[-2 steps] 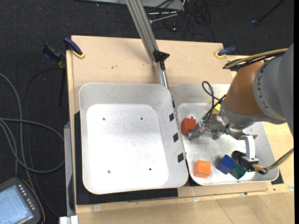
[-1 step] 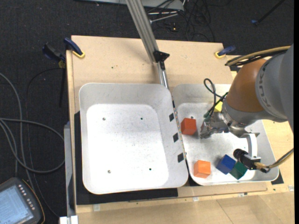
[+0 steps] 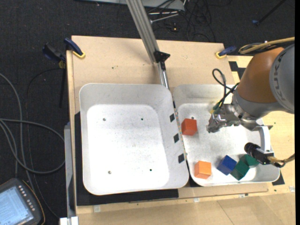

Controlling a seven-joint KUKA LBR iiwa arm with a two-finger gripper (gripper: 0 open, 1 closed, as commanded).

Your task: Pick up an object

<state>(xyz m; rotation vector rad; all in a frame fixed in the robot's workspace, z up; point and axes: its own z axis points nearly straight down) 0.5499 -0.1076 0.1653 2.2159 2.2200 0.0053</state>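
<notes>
1. While the arm is reaching in from the right, the nearest candidate, a red-orange block, is lying in the right bin close to its left wall.
2. Just right of that block the gripper is hovering; nothing is sitting between its fingers, and whether they are spread or pressed together I cannot tell.
3. Nearer the camera an orange cube, a blue cube and a green block are resting along the bin's near edge.
4. Descending off-centre is the risk: a finger landing on the block's top would be shoving it against the wall.
5. The left bin is sitting alongside.
</notes>
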